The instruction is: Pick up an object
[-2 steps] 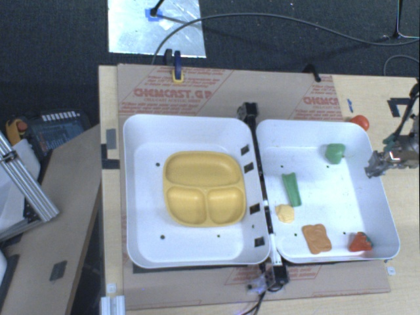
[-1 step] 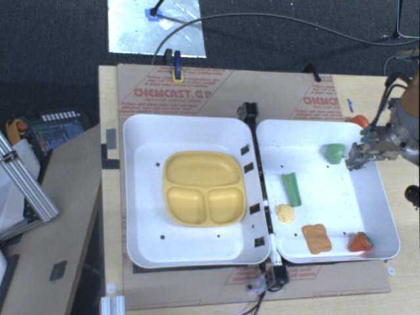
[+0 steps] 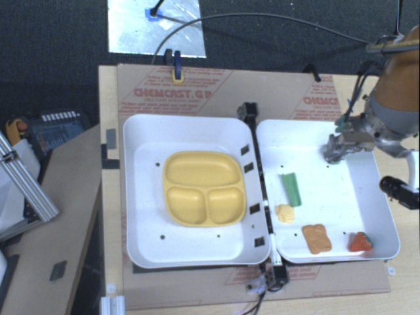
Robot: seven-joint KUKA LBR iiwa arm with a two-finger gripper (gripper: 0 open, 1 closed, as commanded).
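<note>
In the right-hand bin point(image 3: 387, 241) four small things lie towards the near side: a green stick point(image 3: 291, 189) nearest the middle divider, a pale yellow lump point(image 3: 285, 213) just beside its near end, an orange-brown piece point(image 3: 317, 238) nearer the front, and a red piece point(image 3: 359, 242) by the near right corner. The gripper point(image 3: 336, 151) hangs over the far part of that bin, well apart from all four, and nothing shows between its ends; from this slant I cannot tell how wide it stands. The left bin point(image 3: 138, 189) holds a yellow divided tray point(image 3: 203, 188), which looks too broad and flat to be a sensible target. To do this step well, I would pick the green stick: it lies closest to the gripper and mostly clear of its neighbours. The arm point(image 3: 397, 87) should travel towards the near left, line the gripper across the stick's narrow width, and come down over its far half, away from the yellow lump, so the lump is not nudged or caught.
</note>
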